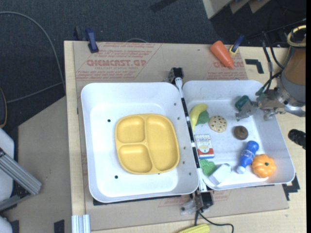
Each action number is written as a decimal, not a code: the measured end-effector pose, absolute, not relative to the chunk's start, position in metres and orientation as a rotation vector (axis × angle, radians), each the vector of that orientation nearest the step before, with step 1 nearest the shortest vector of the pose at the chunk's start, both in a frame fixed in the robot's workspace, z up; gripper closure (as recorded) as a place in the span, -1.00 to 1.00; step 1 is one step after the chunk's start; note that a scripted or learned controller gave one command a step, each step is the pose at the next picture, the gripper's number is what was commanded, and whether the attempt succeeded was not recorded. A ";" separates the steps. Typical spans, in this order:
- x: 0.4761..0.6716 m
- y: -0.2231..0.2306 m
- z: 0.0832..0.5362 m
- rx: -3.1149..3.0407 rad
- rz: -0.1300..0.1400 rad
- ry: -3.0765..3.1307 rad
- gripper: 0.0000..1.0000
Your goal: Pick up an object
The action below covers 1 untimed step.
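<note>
The hand [250, 108] is hanging over the right bin's [284, 144] far right part, near a dark green piece; I cannot tell its state. The blue bottle [246, 155] is lying in that bin, its long axis slanting, white cap pointing toward the near-left, beside the orange pumpkin [264, 165].

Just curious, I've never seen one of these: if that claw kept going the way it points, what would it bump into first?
Probably the right bin's bare white floor near its upper right corner; the gripper seems aimed down and leftward. Depth is unclear, and the cookie lies further along.
</note>
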State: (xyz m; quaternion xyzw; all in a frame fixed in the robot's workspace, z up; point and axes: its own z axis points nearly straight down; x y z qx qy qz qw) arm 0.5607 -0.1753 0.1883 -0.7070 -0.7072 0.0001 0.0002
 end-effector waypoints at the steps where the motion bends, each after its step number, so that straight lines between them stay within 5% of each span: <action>1: 0.623 -0.163 0.084 -2.220 0.000 -2.222 -1.00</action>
